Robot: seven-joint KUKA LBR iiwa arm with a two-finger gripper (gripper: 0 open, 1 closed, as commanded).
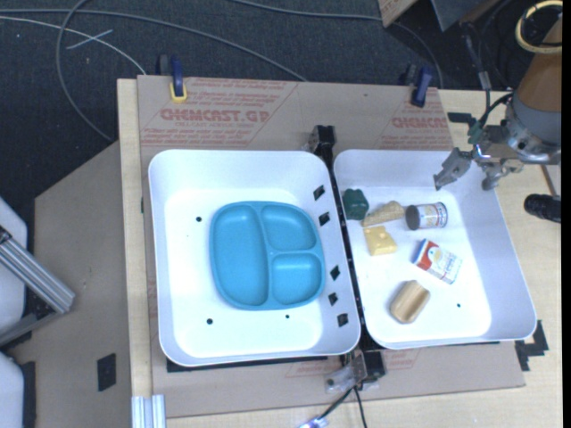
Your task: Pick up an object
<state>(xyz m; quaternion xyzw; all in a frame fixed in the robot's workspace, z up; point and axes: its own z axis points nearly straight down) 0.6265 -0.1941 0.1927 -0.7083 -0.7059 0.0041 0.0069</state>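
My gripper [468,175] hangs above the far right part of the right bin [508,266], its two fingers spread apart with nothing between them. Below and left of it lies a small jar [426,216] on its side. A dark green piece [356,203], a pale yellow piece [385,212], a yellow cheese wedge [381,240], a red and white packet [435,261] and a tan bread-like lump [409,301] lie in the same bin.
The left bin [178,319] holds a blue divided plate [267,254]. Black clips [323,138] sit along the seam between the bins. Blue clamps [178,84] hold the board at the back. Cables trail on the dark floor beyond.
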